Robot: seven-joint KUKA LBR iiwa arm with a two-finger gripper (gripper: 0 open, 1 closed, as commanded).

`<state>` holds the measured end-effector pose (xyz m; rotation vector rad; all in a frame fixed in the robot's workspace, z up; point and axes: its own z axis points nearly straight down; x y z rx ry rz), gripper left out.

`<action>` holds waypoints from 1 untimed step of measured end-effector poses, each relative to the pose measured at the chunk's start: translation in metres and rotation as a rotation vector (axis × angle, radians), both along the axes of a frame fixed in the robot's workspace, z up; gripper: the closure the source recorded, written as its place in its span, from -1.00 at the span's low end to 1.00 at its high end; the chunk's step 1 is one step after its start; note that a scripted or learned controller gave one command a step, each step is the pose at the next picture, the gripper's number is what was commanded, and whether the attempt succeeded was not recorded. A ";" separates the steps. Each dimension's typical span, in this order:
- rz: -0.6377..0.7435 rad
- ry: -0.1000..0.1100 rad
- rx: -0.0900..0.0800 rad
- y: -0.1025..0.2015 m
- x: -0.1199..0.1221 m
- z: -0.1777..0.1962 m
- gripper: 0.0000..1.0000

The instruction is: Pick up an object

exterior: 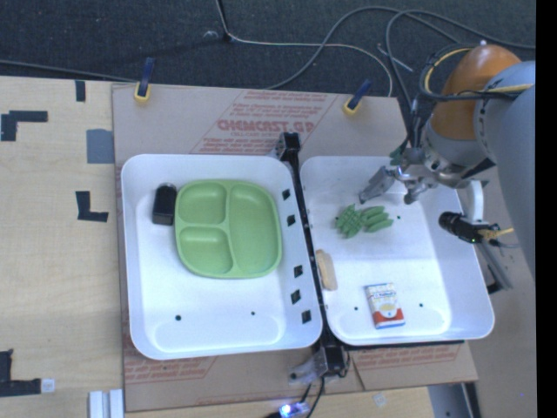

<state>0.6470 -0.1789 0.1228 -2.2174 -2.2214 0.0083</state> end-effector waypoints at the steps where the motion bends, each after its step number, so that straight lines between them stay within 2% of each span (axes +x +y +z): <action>1: 0.001 -0.005 -0.002 0.000 0.000 -0.040 -1.00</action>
